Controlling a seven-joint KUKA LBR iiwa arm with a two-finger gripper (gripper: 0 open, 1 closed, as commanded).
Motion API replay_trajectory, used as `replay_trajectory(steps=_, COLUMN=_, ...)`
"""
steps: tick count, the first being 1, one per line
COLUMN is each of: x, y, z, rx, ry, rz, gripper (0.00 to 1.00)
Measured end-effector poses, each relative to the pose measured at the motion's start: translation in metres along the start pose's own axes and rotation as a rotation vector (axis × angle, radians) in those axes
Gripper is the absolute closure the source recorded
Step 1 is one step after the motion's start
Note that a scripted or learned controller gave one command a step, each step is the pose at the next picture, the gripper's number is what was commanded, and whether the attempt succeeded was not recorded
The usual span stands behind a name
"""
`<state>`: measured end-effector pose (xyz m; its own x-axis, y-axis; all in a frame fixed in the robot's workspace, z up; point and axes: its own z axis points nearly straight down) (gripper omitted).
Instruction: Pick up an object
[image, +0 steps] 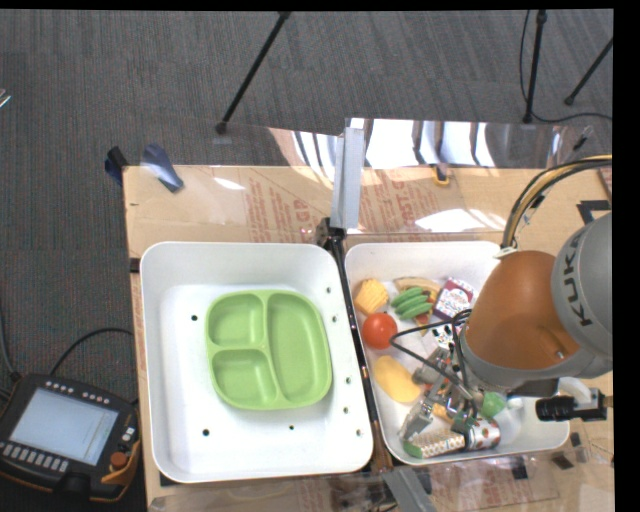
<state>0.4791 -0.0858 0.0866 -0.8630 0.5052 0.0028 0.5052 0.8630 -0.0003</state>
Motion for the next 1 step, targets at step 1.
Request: replay_trajectory(steps=1, x=0.0055, y=0.0012, z=0.0004, rx=0.0, ry=0.002, rz=0.17, gripper=0.0)
